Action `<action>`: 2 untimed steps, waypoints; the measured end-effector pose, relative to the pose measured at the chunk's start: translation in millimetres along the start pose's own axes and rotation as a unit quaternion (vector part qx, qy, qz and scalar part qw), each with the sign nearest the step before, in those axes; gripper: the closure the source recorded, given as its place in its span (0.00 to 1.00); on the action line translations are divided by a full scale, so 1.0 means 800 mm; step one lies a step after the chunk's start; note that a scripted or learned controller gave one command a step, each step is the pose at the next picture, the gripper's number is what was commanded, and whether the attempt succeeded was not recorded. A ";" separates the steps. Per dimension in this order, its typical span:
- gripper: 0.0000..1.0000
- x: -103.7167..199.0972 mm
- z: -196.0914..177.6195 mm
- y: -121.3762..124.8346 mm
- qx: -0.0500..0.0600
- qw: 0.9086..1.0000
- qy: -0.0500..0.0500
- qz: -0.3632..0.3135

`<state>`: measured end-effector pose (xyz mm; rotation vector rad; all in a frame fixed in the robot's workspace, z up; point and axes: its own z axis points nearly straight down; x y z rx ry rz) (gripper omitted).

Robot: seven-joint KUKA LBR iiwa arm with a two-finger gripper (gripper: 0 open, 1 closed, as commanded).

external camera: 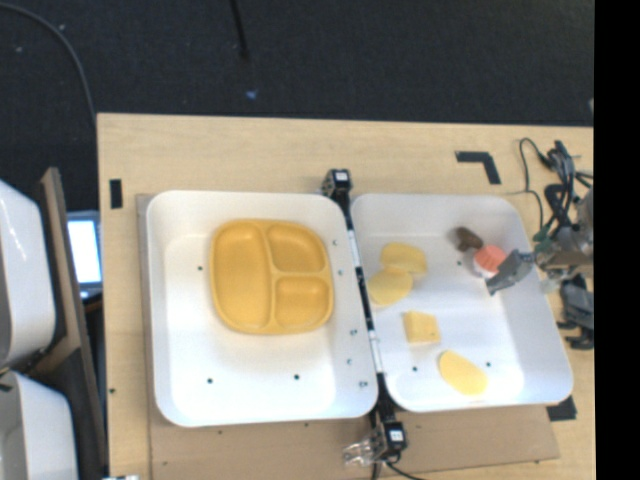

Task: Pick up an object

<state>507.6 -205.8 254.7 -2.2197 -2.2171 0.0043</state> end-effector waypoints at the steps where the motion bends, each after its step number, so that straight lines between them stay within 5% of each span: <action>1: 0.00 0.000 -0.004 0.001 -0.003 1.000 -0.001 0.000; 2: 0.00 -0.008 0.067 0.009 -0.001 1.000 0.000 0.000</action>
